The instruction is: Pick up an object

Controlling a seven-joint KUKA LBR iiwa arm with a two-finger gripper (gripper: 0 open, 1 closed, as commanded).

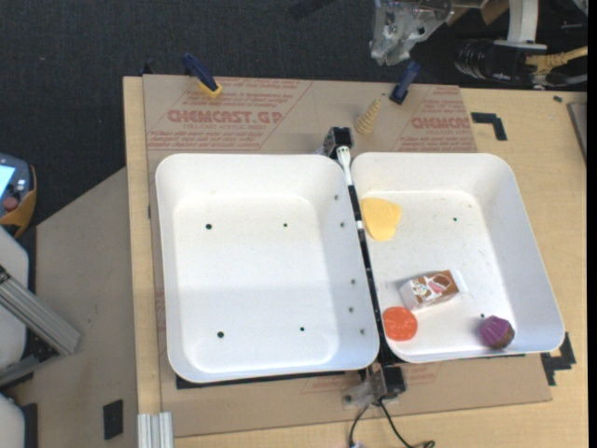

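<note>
- Broadly, the counter [233, 110] lay under a brown cardboard sheet printed with red lettering, and two shallow white bins sat on it side by side, their inner edges touching.
- The left bin [177, 250] showed just a few small dark dots on its floor.
- The right bin [522, 241] carried four things, all in its nearer and left parts.
- The gripper [396, 31] hung at the top of the view, beyond the far edge of the cardboard and well apart from everything in the bins; it was too small and cluttered to tell how its fingers stood.
- A pale yellow chip-shaped piece [381, 217] lay against the right bin's left wall, the item nearest the gripper.
- A small brown and white packet [431, 288] lay tilted near the bin's middle.
- An orange-red disc [400, 323] sat at the near left corner, just beside the packet.
- A purple lump [496, 330] rested by the near right rim.
</note>
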